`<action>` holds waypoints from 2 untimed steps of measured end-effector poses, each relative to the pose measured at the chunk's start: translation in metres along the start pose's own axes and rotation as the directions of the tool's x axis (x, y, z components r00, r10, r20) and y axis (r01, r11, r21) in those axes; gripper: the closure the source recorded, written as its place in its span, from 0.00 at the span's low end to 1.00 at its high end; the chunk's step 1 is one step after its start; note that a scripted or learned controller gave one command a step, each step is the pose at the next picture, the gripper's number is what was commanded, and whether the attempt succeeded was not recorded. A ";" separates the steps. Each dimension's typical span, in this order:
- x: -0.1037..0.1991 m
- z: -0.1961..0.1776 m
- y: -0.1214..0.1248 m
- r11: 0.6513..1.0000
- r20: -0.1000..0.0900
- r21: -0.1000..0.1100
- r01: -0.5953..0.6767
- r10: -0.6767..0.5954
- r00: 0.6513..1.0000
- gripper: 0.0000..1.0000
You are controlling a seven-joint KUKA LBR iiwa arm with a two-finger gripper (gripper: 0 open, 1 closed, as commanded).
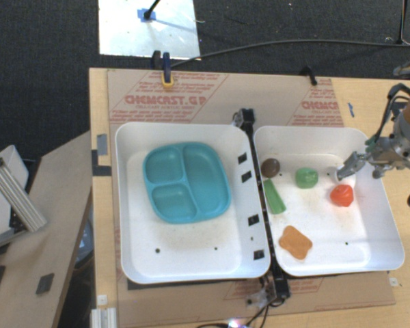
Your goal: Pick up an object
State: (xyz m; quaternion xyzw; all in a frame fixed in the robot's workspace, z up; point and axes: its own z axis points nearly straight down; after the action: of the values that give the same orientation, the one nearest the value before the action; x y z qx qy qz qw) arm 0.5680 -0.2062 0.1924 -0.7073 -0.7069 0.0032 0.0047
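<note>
Fingers on the gripper (pixel 348 169) are pointing left over the right bin (pixel 386 248), but whether they are open or shut cannot be made out; nothing is showing between them. Just below the tips, the red object (pixel 341 195) is sitting on the bin floor, roundish with no clear long axis. Probably the coming move is calling for a short drop toward it. 1 green round piece (pixel 305 178) is lying further left.
</note>
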 end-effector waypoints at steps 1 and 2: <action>0.001 -0.008 0.003 1.000 0.003 -0.013 0.004 -0.004 1.000 0.00; 0.001 0.033 0.003 1.000 0.003 -0.012 0.002 -0.002 1.000 0.00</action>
State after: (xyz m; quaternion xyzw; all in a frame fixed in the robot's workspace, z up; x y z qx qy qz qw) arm 0.5706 -0.2049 0.1598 -0.7064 -0.7078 0.0001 -0.0003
